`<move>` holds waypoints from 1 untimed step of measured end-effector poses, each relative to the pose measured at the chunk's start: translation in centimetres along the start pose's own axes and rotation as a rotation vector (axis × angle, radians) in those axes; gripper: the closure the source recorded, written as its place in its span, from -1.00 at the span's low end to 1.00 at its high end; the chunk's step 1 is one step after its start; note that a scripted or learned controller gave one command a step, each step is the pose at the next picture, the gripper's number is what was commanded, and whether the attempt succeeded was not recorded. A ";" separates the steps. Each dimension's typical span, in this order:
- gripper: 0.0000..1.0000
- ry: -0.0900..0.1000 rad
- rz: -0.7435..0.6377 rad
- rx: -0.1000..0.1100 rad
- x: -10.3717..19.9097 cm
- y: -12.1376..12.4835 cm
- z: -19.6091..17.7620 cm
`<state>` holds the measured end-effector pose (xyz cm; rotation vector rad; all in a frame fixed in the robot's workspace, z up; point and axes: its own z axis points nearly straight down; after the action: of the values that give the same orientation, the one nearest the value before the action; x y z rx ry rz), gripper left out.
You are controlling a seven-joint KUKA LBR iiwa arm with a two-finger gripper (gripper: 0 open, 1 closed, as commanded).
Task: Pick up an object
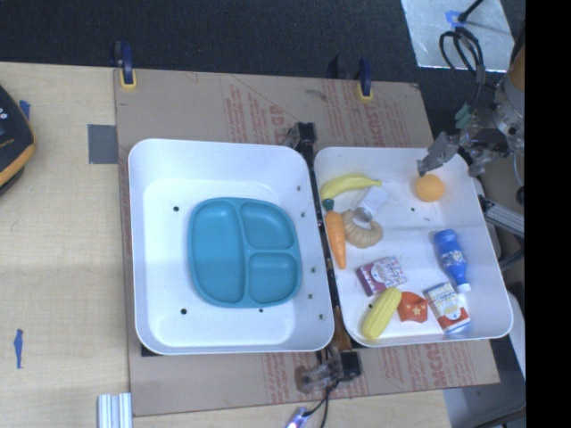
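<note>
The gripper (443, 157) is hovering beside the orange (430, 187) — finger spread cannot be told. Nothing is being lifted — the pick is remaining undone.

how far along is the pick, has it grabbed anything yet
Done: the gripper has reached the right bin's far corner. In hand: nothing visibly; it hovers just beside the orange, which sits on the bin floor. Left: closing on an object and lifting it. The banana, carrot and corn lie untouched.

Two white bins (143, 239), one blue plate (244, 251), nine food items (429, 187).
</note>
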<state>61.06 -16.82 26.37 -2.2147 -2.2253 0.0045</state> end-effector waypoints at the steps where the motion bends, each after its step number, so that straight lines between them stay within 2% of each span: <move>1: -1.00 -0.001 0.001 0.002 -4.4 3.4 9.7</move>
<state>64.45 -21.22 16.68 -2.2149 -2.2238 0.0073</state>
